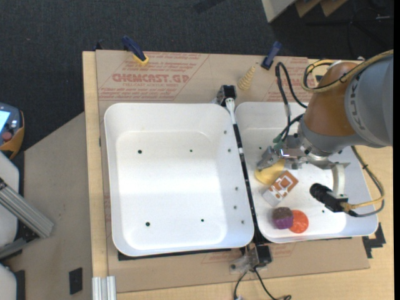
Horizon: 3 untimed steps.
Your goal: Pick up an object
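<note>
My fingers (277, 157) hang just above the yellow banana-shaped toy (267, 174) lying in the right white bin (256, 130), wide or narrow I cannot tell; it seems unlifted, so the grasp remains.

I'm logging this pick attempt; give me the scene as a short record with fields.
gripper: low over right bin, just above yellow thing
right bin contents: yellow thing, white-and-orange block, purple thing, orange ball
block: right beside yellow thing
purple thing, orange ball: side by side near the bin's front wall
</note>
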{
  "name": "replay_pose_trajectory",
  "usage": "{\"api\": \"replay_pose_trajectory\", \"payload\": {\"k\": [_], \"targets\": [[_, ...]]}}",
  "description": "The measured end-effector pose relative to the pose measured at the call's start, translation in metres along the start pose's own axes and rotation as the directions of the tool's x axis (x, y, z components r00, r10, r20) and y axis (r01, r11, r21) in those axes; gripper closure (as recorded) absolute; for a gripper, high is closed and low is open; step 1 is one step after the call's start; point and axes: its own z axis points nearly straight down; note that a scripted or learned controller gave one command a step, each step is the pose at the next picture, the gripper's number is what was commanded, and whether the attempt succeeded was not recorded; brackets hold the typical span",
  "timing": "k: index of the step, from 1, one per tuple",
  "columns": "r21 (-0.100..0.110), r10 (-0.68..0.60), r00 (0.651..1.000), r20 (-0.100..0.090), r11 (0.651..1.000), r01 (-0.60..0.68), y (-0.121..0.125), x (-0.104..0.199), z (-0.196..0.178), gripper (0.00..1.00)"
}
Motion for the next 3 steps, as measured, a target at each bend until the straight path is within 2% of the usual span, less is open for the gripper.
{"api": "replay_pose_trajectory", "payload": {"k": [1, 2, 3], "targets": [[-0.01, -0.007, 1.0, 0.003, 1.0, 0.007, 0.064, 0.005, 0.0, 0.0], [0.002, -0.002, 1.0, 0.0, 1.0, 0.002, 0.009, 0.004, 0.001, 0.0], [-0.009, -0.005, 1.0, 0.003, 1.0, 0.005, 0.051, -0.008, 0.0, 0.0]]}}
